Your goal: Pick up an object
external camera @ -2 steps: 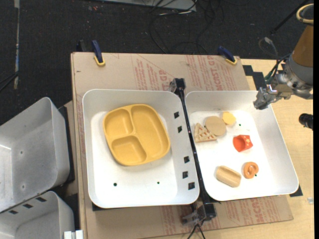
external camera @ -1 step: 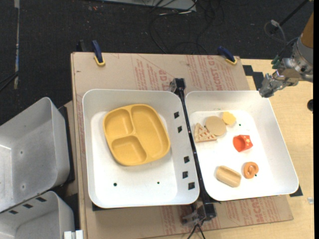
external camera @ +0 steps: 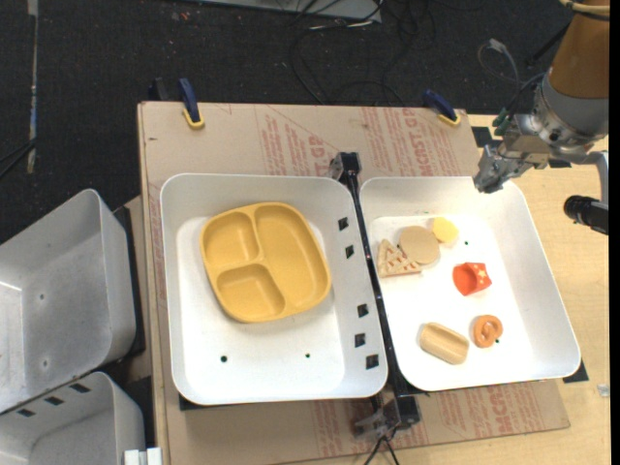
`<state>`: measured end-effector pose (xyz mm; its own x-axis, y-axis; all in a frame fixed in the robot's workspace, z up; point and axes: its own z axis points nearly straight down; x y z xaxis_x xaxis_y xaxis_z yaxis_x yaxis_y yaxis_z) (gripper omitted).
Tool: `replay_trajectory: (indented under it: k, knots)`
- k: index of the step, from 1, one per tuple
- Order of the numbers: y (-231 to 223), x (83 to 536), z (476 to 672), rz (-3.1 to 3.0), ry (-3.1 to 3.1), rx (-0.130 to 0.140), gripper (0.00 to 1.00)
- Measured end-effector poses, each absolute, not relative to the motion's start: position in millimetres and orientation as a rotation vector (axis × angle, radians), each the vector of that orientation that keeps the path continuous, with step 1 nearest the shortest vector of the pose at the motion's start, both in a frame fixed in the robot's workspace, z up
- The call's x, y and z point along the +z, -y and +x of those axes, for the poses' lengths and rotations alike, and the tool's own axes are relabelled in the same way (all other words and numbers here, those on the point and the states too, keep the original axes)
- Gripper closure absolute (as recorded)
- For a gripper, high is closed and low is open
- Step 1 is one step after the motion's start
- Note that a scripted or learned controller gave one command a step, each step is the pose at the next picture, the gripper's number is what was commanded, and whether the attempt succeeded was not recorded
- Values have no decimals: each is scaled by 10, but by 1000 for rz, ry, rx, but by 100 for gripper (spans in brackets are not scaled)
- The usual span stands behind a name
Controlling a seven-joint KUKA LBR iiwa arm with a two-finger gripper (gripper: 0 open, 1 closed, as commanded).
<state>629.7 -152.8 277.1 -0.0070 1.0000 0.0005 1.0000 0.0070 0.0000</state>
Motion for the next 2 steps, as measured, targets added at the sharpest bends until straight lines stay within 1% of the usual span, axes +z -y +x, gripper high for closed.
replay_trajectory:
  k: [1,2]
  knots:
    - [974,2741,6210,-2211,2229,-1,100]
    - [560,2662,6027,-2212,2227,1,100]
